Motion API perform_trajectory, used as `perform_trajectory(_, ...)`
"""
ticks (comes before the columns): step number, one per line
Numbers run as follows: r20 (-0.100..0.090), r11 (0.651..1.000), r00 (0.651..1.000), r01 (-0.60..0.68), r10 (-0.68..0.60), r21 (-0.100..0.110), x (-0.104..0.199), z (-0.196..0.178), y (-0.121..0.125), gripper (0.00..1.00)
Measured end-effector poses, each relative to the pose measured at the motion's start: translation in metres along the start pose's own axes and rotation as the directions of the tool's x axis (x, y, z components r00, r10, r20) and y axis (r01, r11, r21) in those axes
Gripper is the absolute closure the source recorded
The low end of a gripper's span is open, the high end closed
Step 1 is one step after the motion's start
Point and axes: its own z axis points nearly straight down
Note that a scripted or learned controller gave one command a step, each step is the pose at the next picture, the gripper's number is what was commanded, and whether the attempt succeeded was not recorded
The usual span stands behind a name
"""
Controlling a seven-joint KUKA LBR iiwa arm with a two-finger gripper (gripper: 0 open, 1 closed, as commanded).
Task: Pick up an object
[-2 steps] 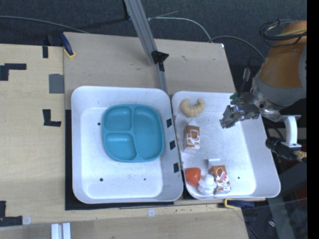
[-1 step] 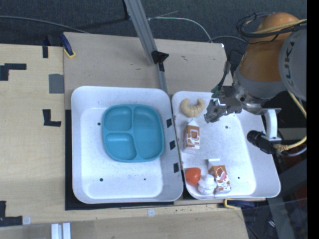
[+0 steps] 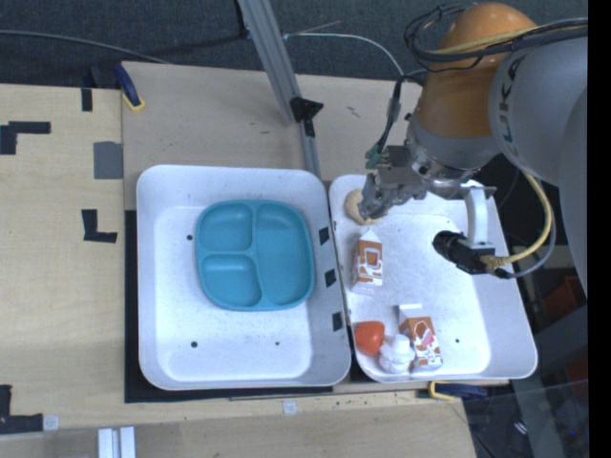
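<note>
Hovering low at the right bin's [image 3: 496,351] far-left corner, the gripper [image 3: 380,201] is poised just beside a small tan round object [image 3: 354,204]. Nothing is seen clamped. The approach step is judged underway; a precise descent onto that piece is called for next.

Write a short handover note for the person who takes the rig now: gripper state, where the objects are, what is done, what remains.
Gripper: low at the far left corner of the right bin, right by a tan round object; no grasp visible.
Right bin: orange-and-white carton in the middle, second carton, red object and white object at the near edge.
Left bin: blue divided plate.
Done: nothing lifted. Left: grasp and lift one object.
</note>
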Motion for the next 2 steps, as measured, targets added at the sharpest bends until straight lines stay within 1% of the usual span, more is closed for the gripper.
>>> perform_trajectory(1, 0.001, 1.000, 1.000, 0.000, 0.000, 0.002, 0.043, 0.010, 0.010, 1.00)
perform_trajectory(2, 0.001, 1.000, 1.000, 0.000, 0.000, 0.002, 0.092, 0.030, 0.033, 1.00)
